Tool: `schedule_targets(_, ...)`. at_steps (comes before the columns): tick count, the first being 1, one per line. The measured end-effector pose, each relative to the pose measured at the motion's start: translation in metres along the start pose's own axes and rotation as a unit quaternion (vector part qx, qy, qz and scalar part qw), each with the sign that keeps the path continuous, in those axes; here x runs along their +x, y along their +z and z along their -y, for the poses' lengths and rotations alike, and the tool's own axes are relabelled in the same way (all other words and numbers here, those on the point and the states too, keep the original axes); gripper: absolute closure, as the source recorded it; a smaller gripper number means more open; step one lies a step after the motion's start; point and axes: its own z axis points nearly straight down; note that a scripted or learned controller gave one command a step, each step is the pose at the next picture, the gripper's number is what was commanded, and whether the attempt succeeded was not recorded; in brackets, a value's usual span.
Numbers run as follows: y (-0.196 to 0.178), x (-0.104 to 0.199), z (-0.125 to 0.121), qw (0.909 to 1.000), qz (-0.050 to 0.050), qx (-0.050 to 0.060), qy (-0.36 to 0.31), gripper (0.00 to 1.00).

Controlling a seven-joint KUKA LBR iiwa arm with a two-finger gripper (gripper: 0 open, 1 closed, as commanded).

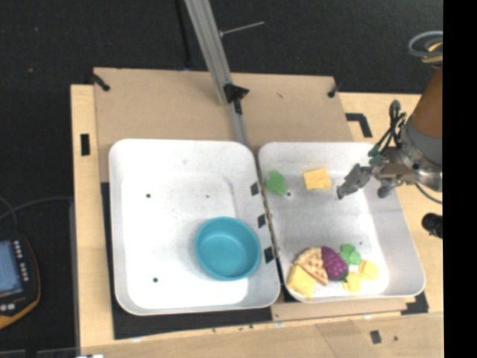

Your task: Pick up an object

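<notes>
- Pincer (367, 184) hung over the right bin (387, 230), fingers spread, grasping nothing.
- Yellow block (317, 179) lay just left of it, beside a green piece (276, 183).
- Blue bowl (226, 247) sat in the left bin (149, 177).

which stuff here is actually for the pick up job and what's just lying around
For the job: two-finger gripper; flat yellow block; small green piece; heap of yellow, purple and green toy food; round blue bowl.

Lying about: grey metal pole; handheld screen unit.
</notes>
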Motion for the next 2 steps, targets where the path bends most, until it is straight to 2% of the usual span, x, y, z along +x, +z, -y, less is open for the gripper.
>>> schedule_targets(1, 0.000, 0.000, 0.000, 1.0000, 0.000, 0.000, 0.001, 0.00)
schedule_targets(2, 0.060, -0.008, 0.005, 1.0000, 0.000, 0.003, 0.002, 0.00)
